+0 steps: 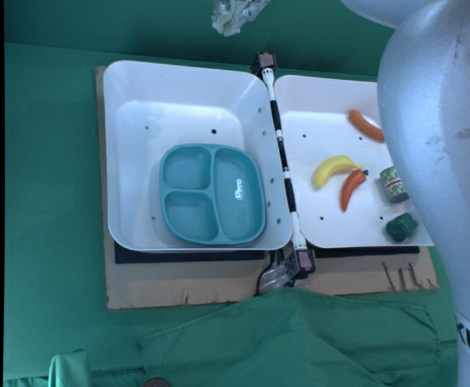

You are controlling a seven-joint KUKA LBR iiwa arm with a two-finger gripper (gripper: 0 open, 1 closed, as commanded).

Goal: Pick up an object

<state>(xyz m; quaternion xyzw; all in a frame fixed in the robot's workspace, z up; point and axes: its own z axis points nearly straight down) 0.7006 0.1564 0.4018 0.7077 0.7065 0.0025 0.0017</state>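
White bins on a green counter [49, 176], gripper [236, 10] parked high above the far edge, carrying nothing I can see.

The gripper hangs beyond the left bin [130, 95], well apart from every object; whether it is open or closed I cannot tell. The left bin holds a teal divided plate [212, 193]. The right bin [315, 224] holds the likely picks: a toy banana [334, 168] touching or just beside an orange carrot or pepper [351, 189], a sausage [366, 125], a small can [393, 184] and a dark green piece [401, 227]. The risks, as I judge them: the banana and the orange toy lie so close that closing on one may nudge or drag the other, the rounded toys may slip out, and the arm's bulk partly hides the can and the green piece.
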